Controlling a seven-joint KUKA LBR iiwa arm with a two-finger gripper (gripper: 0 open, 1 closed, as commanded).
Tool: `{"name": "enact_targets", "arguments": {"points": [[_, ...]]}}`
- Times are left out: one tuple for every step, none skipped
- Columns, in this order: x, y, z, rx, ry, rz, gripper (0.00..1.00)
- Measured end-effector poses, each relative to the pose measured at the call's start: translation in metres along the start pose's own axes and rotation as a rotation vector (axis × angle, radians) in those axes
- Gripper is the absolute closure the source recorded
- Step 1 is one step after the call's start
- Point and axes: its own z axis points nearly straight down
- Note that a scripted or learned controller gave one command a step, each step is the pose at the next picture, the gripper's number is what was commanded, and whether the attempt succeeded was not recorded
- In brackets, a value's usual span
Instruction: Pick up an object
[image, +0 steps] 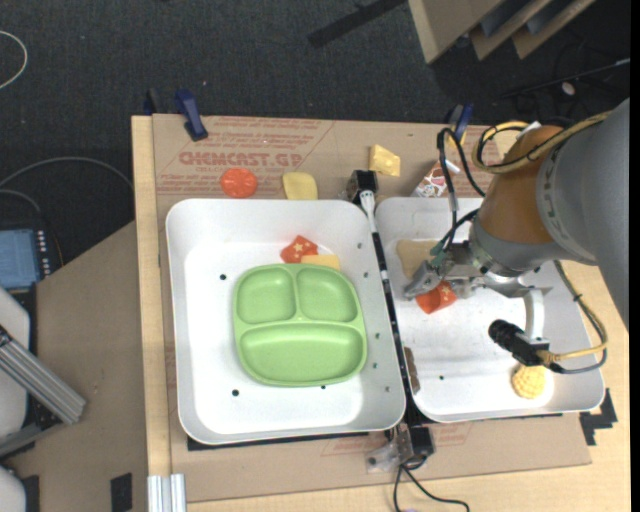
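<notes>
red piece: a small red-orange object (436, 298) in the right bin, near its left wall, right at the gripper's tip.
claw: the gripper (432, 283) sits low over the red piece and seems to touch it; whether it is clenched, released or grasping cannot be told.
right bin: the white bin (470, 395) also holds a round yellow waffle-like piece (529, 381) near its lower right corner.
left bin: the other white bin (200, 300) holds a green divided tray (298, 325); just above the tray lie a red piece (298, 249) and a pale yellow piece (322, 262), touching each other.
bench: an orange round item (238, 182), a yellow block (299, 186) and a yellow wedge (384, 159) lie on the cardboard (160, 160) above the bins.
writing: red print on the cardboard reads roughly "chemcast", the rest unclear.
</notes>
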Motion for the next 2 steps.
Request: {"name": "enact_targets", "arguments": {"points": [[-0.0012, -0.0029, -0.0099, 0.003, 0.000, 0.003, 1.00], [-0.0011, -0.0030, -0.0096, 0.004, 0.000, 0.003, 0.00]]}}
